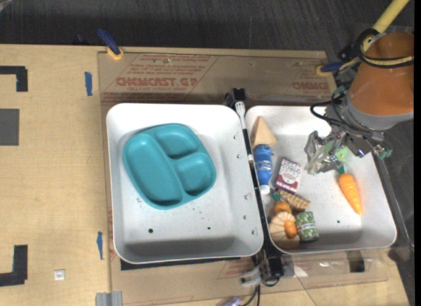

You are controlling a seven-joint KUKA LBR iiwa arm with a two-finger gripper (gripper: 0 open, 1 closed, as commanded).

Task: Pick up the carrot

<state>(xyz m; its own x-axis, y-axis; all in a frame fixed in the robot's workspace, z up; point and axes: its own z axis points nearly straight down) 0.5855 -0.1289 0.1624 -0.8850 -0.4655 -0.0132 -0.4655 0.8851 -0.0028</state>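
Note:
An orange carrot [350, 193] with a green top lies in the right bin [371, 229], near its right wall, pointing down toward the front. My gripper [320, 154] hangs over the right bin just up and left of the carrot's green end, apart from it. Its metal fingers [313, 147] point left and down, with nothing visible between them. The arm's orange band sits above it at the upper right.
The right bin also holds a tan cone [262, 131], a blue bottle [263, 164], a small purple-white box [289, 174], a green can [306, 227] and some pastry-like items [284, 222] along its left side. The left bin [131, 229] carries a teal divided tray [170, 163].

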